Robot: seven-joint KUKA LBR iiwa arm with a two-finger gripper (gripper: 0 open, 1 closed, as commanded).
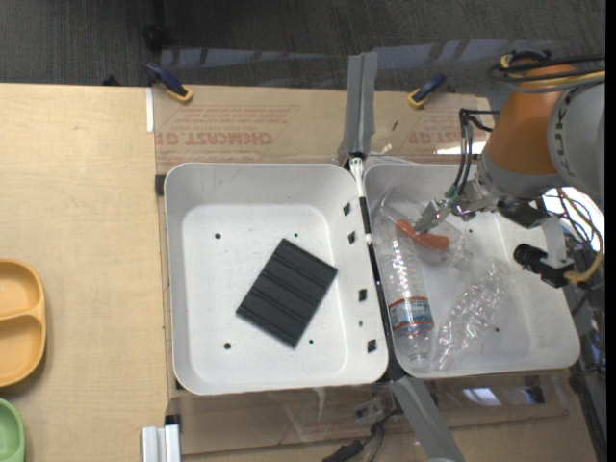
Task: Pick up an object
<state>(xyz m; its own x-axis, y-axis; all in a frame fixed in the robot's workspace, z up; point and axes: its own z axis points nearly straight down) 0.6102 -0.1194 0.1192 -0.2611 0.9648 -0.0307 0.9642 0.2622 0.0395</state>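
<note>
Across the cardboard sheet (289, 128) behind the bins I can read red print, upside down from my camera, that looks like "CHEMCRAFT", though I cannot be sure of every letter. On the desk (77, 181) sit two white bins side by side. My left bin (183, 258) carries one black ribbed rectangular pad (287, 292), lying flat and turned at an angle near the middle. My right bin (539, 354) carries a clear plastic water bottle (404, 292) lying on its side along the bin's left wall, with a label band (412, 318) in blue and red whose words are too small for me to read, and a crumpled clear plastic wrapper (472, 311) just beside it to the right. An orange-red object (423, 237) lies in the upper part of that bin, partly under clear plastic. My end effector (430, 218) is low over the right bin, right at the upper end of that orange-red object, seemingly touching it; I cannot tell how far its fingers are spread or whether they have hold of anything. At my far left I see a yellow divided tray (19, 320) and a green dish (8, 431).
</note>
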